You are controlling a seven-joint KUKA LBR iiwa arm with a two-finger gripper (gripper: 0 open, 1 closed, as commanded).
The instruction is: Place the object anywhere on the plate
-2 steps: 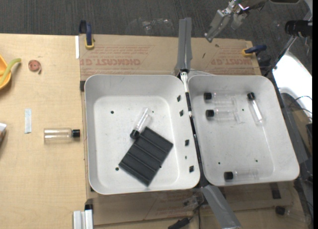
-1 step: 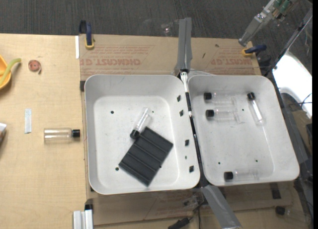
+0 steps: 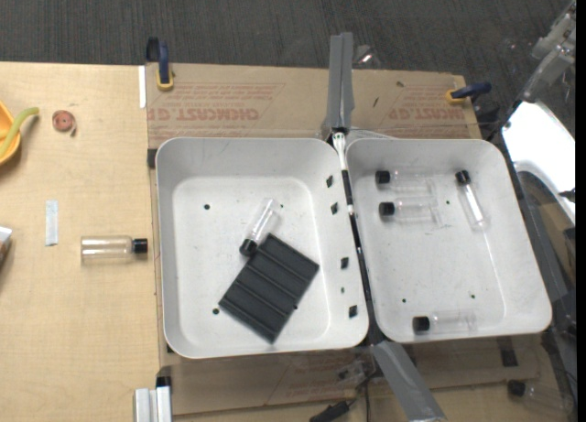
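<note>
the dark ribbed plate (image 3: 269,286) lies in the left bin (image 3: 179,228); a clear vial (image 3: 258,227) lies touching its upper edge, not on it. gripper state cannot be told. risk: round, smooth vials may slip or roll off the ridged plate on release

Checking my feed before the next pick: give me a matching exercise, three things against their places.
Things:
1. Black ridged rectangular plate
2. Clear plastic vial with black cap beside that plate
3. Clear plastic bottle with black cap lying on its side

Places:
A. On the wooden bench, outside the bins
B. Left white bin, lower middle
C. Left white bin, touching the plate's upper corner

Pairs: 1-B, 2-C, 3-A
</note>
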